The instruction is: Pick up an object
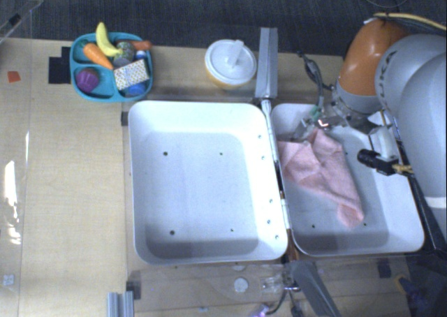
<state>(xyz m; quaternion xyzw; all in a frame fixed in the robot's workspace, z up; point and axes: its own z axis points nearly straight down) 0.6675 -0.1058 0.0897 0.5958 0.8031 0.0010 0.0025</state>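
A crumpled pink cloth (323,171) lies in the right white bin (392,219), spreading from the bin's far left part toward its middle. My gripper (316,121) hangs at the far end of that bin, right at the cloth's upper corner. The corner rises toward the gripper, but the wrist hides the contact point. The grey arm with its orange band (364,64) reaches in from the right, above the bin's far right corner.
The left white bin (197,181) stands beside the right one, the two rims meeting in the middle. Behind the bins are a blue tray of toy food (110,65), a white lidded cup (230,62) and a grey metal post (266,64).
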